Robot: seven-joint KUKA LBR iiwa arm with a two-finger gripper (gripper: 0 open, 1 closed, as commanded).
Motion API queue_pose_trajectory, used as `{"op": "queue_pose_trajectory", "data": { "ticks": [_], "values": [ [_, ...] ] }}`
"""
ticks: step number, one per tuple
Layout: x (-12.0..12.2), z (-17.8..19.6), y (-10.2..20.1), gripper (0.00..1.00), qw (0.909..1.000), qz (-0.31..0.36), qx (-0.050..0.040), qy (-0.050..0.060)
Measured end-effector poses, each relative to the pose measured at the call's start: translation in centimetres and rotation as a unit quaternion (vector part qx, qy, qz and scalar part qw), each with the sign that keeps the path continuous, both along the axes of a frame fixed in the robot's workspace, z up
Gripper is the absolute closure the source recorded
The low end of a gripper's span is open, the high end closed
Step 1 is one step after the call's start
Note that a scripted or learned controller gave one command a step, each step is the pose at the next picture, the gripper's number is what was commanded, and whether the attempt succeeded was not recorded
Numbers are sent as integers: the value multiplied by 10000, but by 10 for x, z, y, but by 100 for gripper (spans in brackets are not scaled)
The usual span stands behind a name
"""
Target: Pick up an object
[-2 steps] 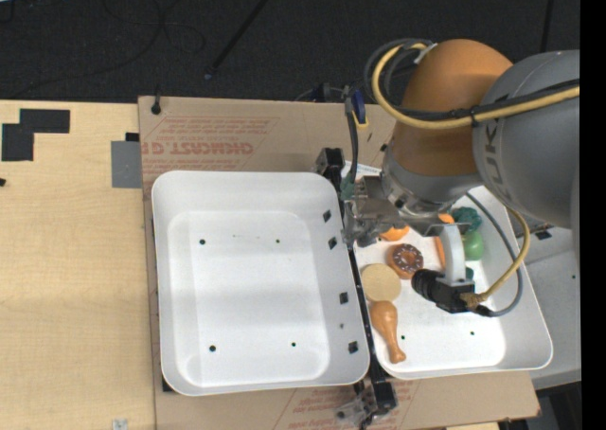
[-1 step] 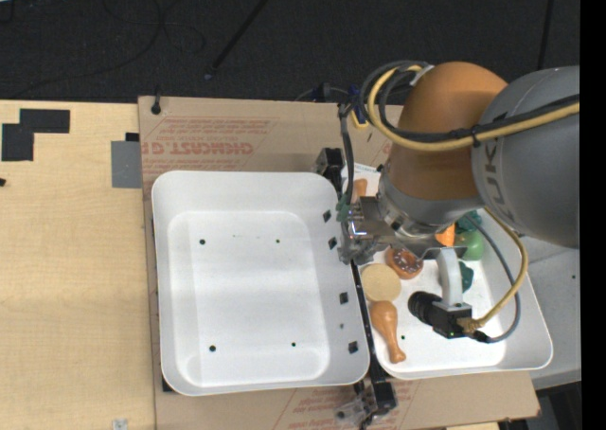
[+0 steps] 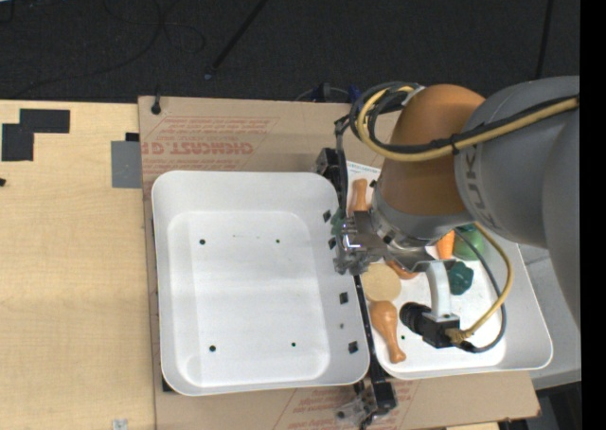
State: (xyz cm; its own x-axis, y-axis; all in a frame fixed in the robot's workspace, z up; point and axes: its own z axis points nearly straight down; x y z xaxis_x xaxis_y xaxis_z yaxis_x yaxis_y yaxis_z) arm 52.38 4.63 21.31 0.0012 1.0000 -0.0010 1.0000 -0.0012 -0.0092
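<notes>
Nearest to me in the right bin (image 3: 530, 362) lies a tan club-shaped piece (image 3: 386, 326). Its long axis runs roughly near to far, with the thin end angled toward me and a little to the right of the view. Just beyond its thick end, close to it or touching it, sits a round tan piece (image 3: 383, 282).

The gripper (image 3: 352, 244) hangs low over the bin's left wall, next to the divide with the left bin (image 3: 246, 286). The wrist of the arm (image 3: 426, 163) covers it from above, so I cannot tell whether it is released or clenched, and I see nothing held in it.

This is the relation I steer by: from the gripper, the round tan piece lies just toward me and slightly right in the view. The club-shaped piece lies further along the same line. In my judgement the round piece is the short move, but the club offers a narrower body to close across. That would mean setting the gripper crosswise to its near-far axis.

Level with the gripper but well to the right, a small orange piece (image 3: 445, 246) and a dark green piece (image 3: 461, 277) peek out from under the arm. Farther back, an orange piece (image 3: 360, 195) stands against the bin's far left corner, beyond the gripper. Both bins rest on the table (image 3: 66, 277).
</notes>
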Motion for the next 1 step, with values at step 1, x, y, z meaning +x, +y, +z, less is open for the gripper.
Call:
{"op": "queue_pose_trajectory", "data": {
  "ticks": [1],
  "values": [
    [-28,-109,74,100,10000,32,10,37]
  ]
}}
